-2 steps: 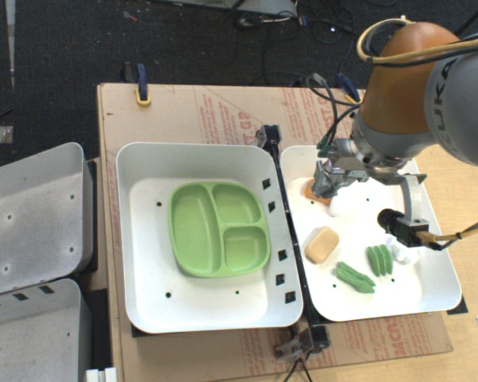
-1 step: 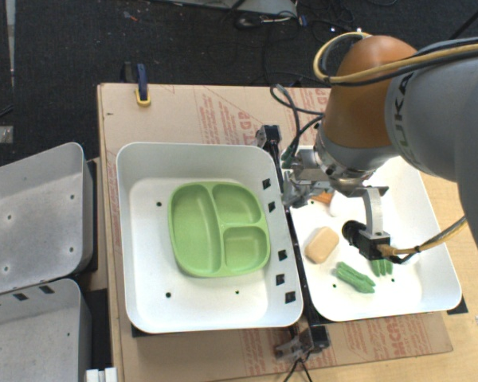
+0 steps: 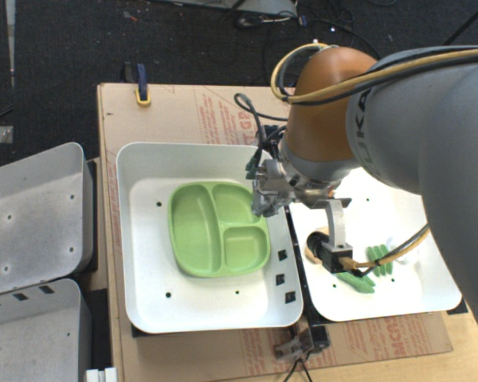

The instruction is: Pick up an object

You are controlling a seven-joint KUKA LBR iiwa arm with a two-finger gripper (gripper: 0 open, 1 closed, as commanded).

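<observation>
Plate [image 3: 215, 231], green with three compartments, lies flat in the left bin [image 3: 143, 213]; your gripper [image 3: 264, 201] hangs at the plate's right rim, whether spread or closed I cannot tell. You'd judge it light, stiff, smooth plastic and likely slippery, so pinch that raised rim or a divider ridge

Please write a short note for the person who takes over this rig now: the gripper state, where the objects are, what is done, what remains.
Gripper: low over the right rim of the green divided plate; nothing shows between its fingers, and open or shut cannot be told.
Objects: the plate lies flat in the left bin. Some green pieces lie in the right bin, partly behind the arm.
Done: no object is lifted.
Left: grasp one object and raise it; the plate rim looks nearest.
</observation>
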